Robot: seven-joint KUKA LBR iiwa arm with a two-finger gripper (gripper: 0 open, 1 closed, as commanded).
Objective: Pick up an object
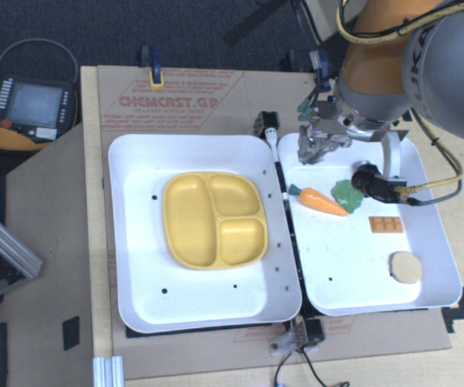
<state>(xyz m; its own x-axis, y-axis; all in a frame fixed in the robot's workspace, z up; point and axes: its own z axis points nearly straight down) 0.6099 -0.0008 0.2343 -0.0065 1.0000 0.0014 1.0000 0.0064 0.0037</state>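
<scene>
Carrot (323, 201) is lying in the upper left of the right bin (433, 289), right of frame centre, while the arm is hanging its jaws (312, 153) just above it, seemingly approaching, their state untellable, so the next move likely calls for a descent.

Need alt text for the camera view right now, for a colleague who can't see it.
The arm's pincer hangs over the far end of the right bin, above a toy carrot, a green piece, an orange waffle-like tile and a pale cookie. The left bin holds a yellow divided plate.
</scene>
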